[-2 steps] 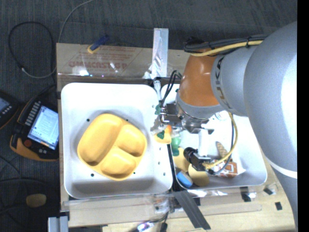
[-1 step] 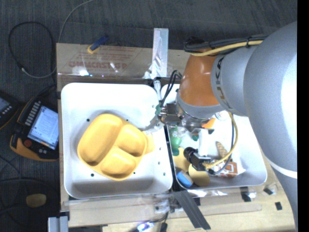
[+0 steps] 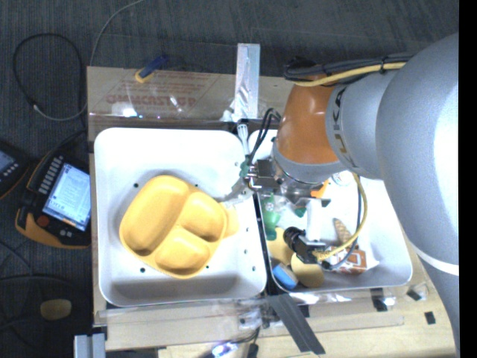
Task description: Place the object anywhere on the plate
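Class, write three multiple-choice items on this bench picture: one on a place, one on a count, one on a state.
1. The yellow three-compartment plastic plate lies in which bin?
A left white bin
B right white bin
C the floor

2. How many compartments has the plate?
A two
B three
C five

3. How does the plate lie?
A open side up
B upside down
C on edge

Key: 1 A, it sits in the left white bin; 2 B, three hollows show; 3 A, its hollows face the camera.
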`<action>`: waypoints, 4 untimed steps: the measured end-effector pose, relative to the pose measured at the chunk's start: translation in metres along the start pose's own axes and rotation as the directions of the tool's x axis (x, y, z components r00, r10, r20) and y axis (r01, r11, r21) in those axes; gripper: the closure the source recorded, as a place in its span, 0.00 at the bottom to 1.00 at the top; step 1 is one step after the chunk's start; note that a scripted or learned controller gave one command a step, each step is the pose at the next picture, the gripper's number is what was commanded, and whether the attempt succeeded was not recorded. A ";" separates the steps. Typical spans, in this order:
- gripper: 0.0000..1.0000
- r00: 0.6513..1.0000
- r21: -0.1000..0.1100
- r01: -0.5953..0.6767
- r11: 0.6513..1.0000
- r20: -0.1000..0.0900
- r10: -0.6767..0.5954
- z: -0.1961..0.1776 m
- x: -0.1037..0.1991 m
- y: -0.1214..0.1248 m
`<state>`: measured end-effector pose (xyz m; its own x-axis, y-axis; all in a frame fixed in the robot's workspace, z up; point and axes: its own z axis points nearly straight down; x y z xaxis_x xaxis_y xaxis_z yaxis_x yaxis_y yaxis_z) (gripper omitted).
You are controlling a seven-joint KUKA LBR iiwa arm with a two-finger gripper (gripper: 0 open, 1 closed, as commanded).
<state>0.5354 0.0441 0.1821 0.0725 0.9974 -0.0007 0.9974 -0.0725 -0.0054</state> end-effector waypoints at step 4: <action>1.00 0.871 0.002 0.492 0.871 -0.001 -0.492 -0.008 0.050 -0.056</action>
<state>0.4829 0.0981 0.1906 -0.4273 0.9041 0.0034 0.9041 0.4273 -0.0070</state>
